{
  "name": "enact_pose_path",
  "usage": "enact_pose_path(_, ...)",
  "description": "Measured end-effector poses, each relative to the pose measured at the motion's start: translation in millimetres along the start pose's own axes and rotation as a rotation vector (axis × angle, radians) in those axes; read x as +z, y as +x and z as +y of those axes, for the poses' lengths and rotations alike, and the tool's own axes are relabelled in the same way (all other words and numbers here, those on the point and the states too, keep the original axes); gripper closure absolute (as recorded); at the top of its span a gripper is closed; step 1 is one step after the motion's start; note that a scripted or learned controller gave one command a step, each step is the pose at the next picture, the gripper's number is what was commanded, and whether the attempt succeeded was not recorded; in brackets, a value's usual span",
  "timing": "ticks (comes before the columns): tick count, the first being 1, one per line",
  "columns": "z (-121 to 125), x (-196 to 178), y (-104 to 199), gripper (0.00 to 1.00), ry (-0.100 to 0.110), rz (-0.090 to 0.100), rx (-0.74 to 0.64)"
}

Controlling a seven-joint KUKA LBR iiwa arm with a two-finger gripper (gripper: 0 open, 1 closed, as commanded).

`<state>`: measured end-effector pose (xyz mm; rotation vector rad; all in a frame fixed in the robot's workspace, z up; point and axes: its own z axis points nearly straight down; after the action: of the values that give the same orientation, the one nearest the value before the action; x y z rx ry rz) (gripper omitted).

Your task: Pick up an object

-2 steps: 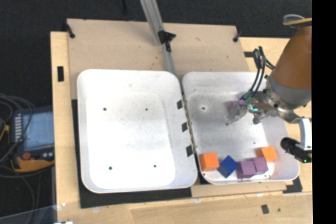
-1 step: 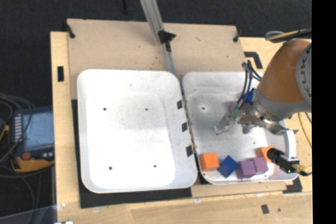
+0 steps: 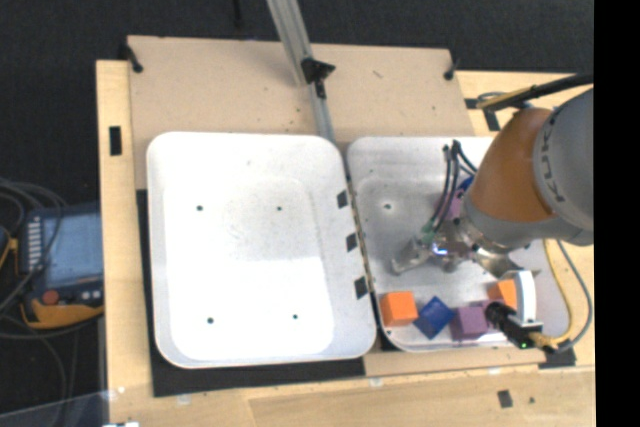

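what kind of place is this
Most likely a robotics lab bench set up for bin-picking trials. Two shallow white plastic bins sit side by side on a wooden bench, a grey arm with an orange band reaches into the right bin, and small coloured blocks lie there.

The left bin (image 3: 250, 245) lies wide open to reach from above. The right bin (image 3: 400, 175) is crowded: the arm (image 3: 530, 175) hangs over its right half, and along its near edge sit an orange block (image 3: 399, 307), a blue block (image 3: 433, 317) and a purple block (image 3: 469, 322), close together. Its far left corner has bare floor.
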<state>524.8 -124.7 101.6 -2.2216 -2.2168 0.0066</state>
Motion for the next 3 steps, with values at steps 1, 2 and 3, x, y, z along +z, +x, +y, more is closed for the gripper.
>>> enact_pose_path(1,1.0,3.3,-1.1,0.00,-0.006,0.000,0.002)
enact_pose_path(2,2.0,-7.8,-2.0,1.00,-0.011,0.001,0.009)
enact_pose_path(3,0.0,-51.6,-2.0,1.00,-0.011,0.000,0.000)
